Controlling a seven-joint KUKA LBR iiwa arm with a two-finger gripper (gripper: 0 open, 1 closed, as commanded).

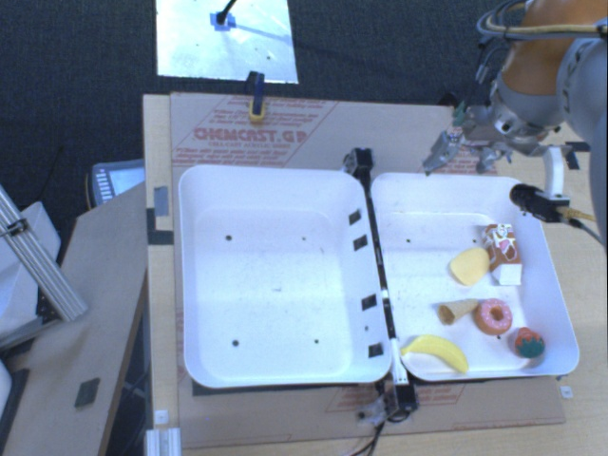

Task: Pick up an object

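Observation:
Several toy foods lie in the right bin (418, 198), all toward its right and front. A yellow banana (437, 352) rests at the front edge. Beside it are a small cone (458, 310), a pink donut (493, 316) and a red and green fruit (528, 343). Further back sit a yellow wedge (468, 266), a white block (509, 275) and a brown and white piece (500, 243). My gripper (464, 157) hangs open over the bin's back rim, apart from all of them, with nothing between its fingers.
The left bin (190, 255) adjoins the right one along a black-clipped seam (370, 255). Both stand on a cardboard sheet (304, 126) with a yellow clamp (256, 101) at the back. A shiny metal plate (226, 27) lies beyond.

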